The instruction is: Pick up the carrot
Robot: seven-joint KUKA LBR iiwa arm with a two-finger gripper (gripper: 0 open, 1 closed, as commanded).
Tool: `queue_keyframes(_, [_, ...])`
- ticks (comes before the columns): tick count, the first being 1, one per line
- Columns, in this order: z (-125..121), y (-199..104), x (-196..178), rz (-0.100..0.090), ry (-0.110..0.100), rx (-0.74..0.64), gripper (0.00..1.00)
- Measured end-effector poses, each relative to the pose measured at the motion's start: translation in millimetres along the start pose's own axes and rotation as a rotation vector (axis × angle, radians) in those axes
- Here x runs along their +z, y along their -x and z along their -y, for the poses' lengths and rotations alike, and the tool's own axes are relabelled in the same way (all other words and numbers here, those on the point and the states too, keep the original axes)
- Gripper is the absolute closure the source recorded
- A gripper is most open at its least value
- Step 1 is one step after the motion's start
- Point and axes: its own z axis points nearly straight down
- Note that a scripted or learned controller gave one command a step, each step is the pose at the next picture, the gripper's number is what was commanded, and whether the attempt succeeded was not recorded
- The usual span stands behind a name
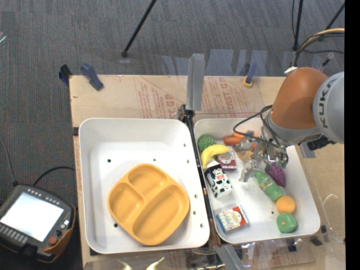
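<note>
The gripper [260, 157] hangs low over the right bin [313, 198], its metal parts tangled against the clutter below, and I cannot tell how it is set. Nothing shows clearly in its grasp.

The carrot [234, 139] lies near the bin's far wall, just left of the gripper, an orange spindle partly hidden by the wrist hardware. The banana [213, 152] is just beside it on the near side, with a green bumpy piece [206, 143] to its left. Under the gripper lie a purple grape cluster [276, 173] and a green bottle [269, 185]; an orange [286, 205], a lime-green fruit [287, 223], a cow-print carton [219, 182] and a small box [232, 219] lie nearer the camera. The left bin [95, 151] holds a yellow plate [149, 203].

The carrot looks like toy food: likely light, stiff and smooth, so it may roll or squirt out of a pinch. The best hold is probably across its thick middle, fingers square to its long axis, away from the tapered tip and clear of the banana.
</note>
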Motion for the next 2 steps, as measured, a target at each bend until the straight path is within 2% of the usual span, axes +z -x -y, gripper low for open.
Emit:
queue_keyframes(1, [4.2,-73.7,11.9,-0.007,0.000,0.029,0.00])
queue_keyframes(2, [64.7,-129.3,11.2,-0.006,0.001,-0.158,0.00])
